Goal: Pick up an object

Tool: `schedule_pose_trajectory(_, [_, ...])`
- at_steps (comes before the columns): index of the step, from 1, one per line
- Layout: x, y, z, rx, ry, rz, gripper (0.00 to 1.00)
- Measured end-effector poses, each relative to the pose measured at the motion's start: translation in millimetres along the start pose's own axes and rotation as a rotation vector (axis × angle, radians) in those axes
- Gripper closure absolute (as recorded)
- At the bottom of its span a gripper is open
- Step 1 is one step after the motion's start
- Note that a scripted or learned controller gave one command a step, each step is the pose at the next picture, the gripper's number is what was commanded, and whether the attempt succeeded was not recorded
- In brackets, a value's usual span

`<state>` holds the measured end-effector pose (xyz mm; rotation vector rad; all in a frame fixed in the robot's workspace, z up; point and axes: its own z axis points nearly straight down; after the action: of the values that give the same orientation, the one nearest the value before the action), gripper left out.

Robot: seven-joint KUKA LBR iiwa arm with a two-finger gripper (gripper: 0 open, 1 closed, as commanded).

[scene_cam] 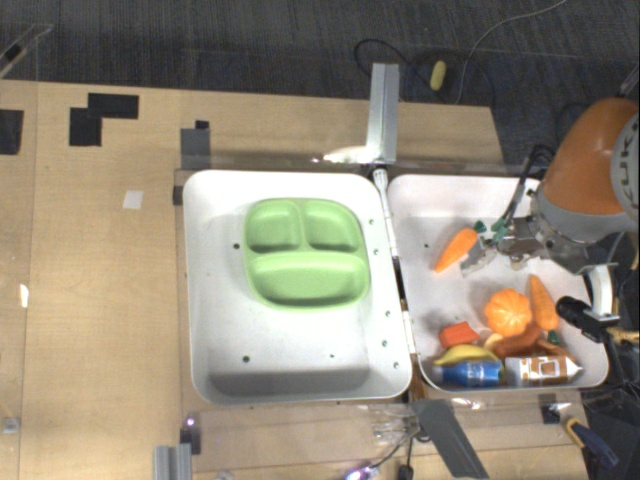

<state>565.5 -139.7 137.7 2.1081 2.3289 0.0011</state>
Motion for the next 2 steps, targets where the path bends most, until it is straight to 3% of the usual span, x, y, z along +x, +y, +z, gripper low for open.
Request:
schedule_pose_trajectory(1, [23.5,72.0,48.7,-0.011,-0.003,-0.1,0.0])
schedule_pose_trajectory(2, [25.1,74.8,35.6,-0.019,-0.002,-0.103,1.0])
